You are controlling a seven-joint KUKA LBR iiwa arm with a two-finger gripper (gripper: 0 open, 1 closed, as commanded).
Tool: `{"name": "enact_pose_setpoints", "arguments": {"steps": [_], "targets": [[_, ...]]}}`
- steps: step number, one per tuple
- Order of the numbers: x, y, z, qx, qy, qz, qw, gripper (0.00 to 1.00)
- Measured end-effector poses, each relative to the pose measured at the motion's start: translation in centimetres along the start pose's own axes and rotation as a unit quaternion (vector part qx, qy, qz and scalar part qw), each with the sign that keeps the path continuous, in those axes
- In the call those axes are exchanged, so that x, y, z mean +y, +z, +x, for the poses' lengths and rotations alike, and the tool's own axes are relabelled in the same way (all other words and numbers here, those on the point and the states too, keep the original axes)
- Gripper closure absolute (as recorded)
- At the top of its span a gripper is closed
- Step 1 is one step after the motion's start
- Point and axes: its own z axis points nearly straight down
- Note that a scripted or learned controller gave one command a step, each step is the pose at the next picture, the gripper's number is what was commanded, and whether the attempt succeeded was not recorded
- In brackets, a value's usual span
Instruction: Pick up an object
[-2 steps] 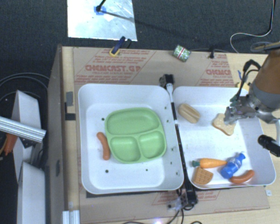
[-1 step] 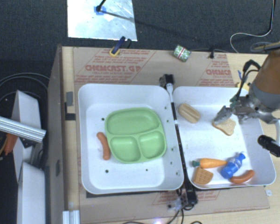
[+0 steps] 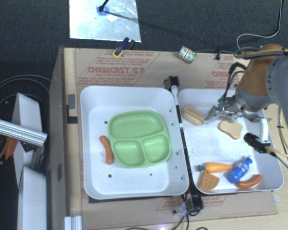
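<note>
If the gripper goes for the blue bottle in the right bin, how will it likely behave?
The blue bottle lies on its side, so it would probably roll if nudged. It looks like smooth plastic, likely light and slippery. The carrot and sausage close by may crowd a grasp.

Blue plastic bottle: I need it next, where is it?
The blue plastic bottle lies near the right white bin's front edge, between the orange toy carrot and the reddish toy sausage.

Bread slice (image 3: pixel 230 128) flat in right bin (image 3: pixel 273 174)

the robot arm (image 3: pixel 282 78) is fat and grey, with an orange band (image 3: pixel 253 78) and thin black cables (image 3: pixel 233 78) beside it.
</note>
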Motion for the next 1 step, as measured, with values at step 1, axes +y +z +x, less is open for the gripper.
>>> {"name": "enact_pose_setpoints", "arguments": {"steps": [1], "targets": [[4.88, -7.31, -2.64, 0.000, 0.000, 0.002, 1.0000, 0.00]]}}
